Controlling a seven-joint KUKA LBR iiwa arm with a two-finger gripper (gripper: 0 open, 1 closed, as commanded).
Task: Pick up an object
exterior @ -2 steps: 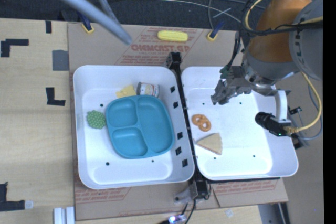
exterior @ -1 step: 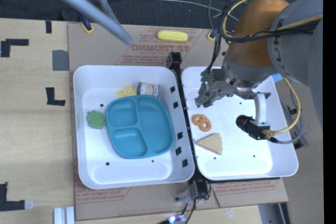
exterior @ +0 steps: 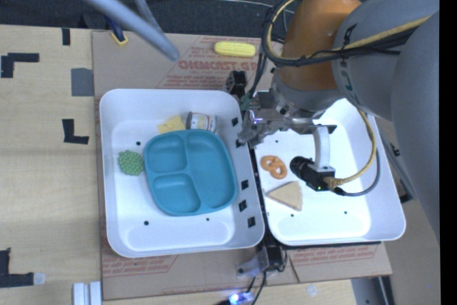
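Note:
My gripper (exterior: 255, 128) hangs over the left edge of the right bin (exterior: 371, 225), close to the wall shared with the left bin, under the orange wrist band (exterior: 318, 25). Just below and right of it a small brown pretzel (exterior: 273, 166) lies on the bin floor. A tan bread wedge (exterior: 286, 195) rests nearer the front. I see nothing held in the gripper.
The left bin (exterior: 121, 225) holds a blue divided plate (exterior: 191, 173), a green knobbly item (exterior: 131, 163), a yellow wedge (exterior: 171, 125) and a small jar (exterior: 201, 121). A yellow object (exterior: 235, 48) lies on the cardboard behind the bins. A black part with a yellow cable (exterior: 311, 173) hangs beside the pretzel.

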